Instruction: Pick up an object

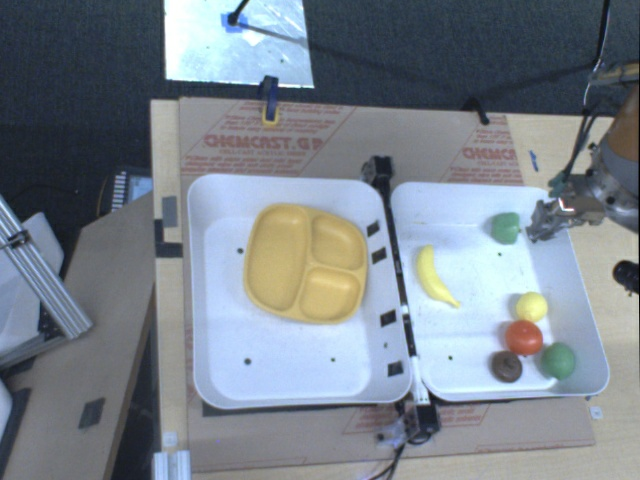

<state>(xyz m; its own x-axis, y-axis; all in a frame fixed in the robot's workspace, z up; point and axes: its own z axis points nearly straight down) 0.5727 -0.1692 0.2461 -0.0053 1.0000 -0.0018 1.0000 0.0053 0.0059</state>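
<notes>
At the near edge of the bench, a small cluster of black clips and wires point(412, 426) is seen just below the seam where the 2 bins meet. From there, the largest items are taken first: the left white bin point(215, 368) is occupied by a yellow divided plate point(304, 262) with 3 compartments, set slightly toward the bin's far right part. The right white bin point(470, 368) is seen touching the left one along a black central divider. In it, a yellow banana point(436, 276) is laid near the left wall, tilted. A green round object point(506, 227) is placed near the far right corner, just beside the gripper point(546, 219). Along the right wall a yellow ball point(531, 306) is seen, with a red-orange fruit point(524, 337) touching it from below; a green ball point(558, 359) and a brown round object point(507, 366) are set close together near the front right corner. The gripper is positioned over the bin's right rim, near the far corner, reached in from the right; nothing is seen between its fingers, and their spacing cannot be made out.
</notes>
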